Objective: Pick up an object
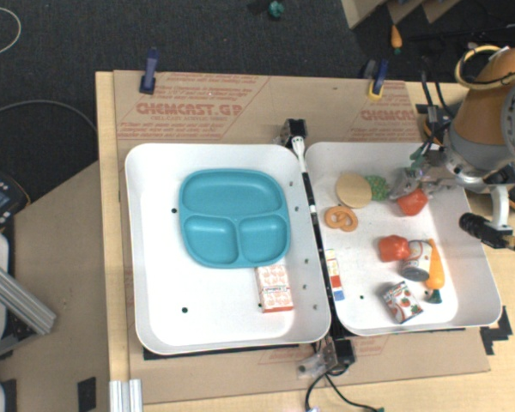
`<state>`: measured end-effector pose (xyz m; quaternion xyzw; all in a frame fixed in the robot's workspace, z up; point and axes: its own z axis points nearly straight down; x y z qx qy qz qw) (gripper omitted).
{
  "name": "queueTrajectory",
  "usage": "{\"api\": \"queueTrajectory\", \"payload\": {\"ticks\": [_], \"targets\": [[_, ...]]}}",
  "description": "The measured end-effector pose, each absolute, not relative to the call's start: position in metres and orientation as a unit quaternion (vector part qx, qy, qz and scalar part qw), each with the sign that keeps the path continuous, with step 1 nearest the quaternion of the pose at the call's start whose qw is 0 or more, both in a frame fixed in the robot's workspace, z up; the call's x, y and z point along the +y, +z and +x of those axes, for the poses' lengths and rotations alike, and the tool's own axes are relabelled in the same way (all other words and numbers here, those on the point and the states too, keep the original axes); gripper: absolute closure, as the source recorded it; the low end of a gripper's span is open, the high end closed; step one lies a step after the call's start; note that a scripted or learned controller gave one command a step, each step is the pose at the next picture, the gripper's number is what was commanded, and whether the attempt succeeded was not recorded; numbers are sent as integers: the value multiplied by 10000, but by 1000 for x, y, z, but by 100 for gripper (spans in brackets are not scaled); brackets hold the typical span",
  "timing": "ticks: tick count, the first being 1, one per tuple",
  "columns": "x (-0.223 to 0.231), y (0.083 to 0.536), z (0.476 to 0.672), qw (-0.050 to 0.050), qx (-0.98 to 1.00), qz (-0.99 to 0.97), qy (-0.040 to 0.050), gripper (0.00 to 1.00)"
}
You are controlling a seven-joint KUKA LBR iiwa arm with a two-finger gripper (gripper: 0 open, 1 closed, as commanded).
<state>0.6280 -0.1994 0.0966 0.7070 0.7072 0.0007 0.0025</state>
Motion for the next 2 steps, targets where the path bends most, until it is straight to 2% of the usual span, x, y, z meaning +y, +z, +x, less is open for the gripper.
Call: {"api": "queueTrajectory", "payload": {"ticks": [1, 2], "targets": [[-105, 92, 629, -30, 7099, 7043, 5, 100], [-42, 193, 660, 44, 7100, 7042, 53, 100]]}}
